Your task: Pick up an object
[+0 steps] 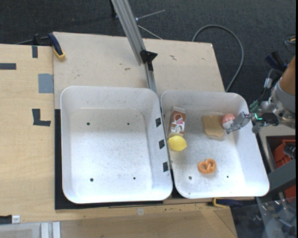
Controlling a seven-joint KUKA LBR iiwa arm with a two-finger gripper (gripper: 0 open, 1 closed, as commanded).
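Observation:
The right bin [248,177] holds a brown and white carton [177,122], a yellow lemon [177,143], a tan bread-like block [213,126], a small pink object [228,118] and an orange pretzel [207,166]. My gripper [247,122] hangs low over the right rim of this bin, just right of the pink object. Its fingers stand apart with nothing between them. One grey fingertip [234,124] reaches toward the pink object and the tan block; I cannot tell whether it touches them.
The left bin [69,133] sits beside the right one on the wooden bench. A metal rail [131,26] slants down from the top toward the gap between the bins. A cable [223,31] loops behind the right bin.

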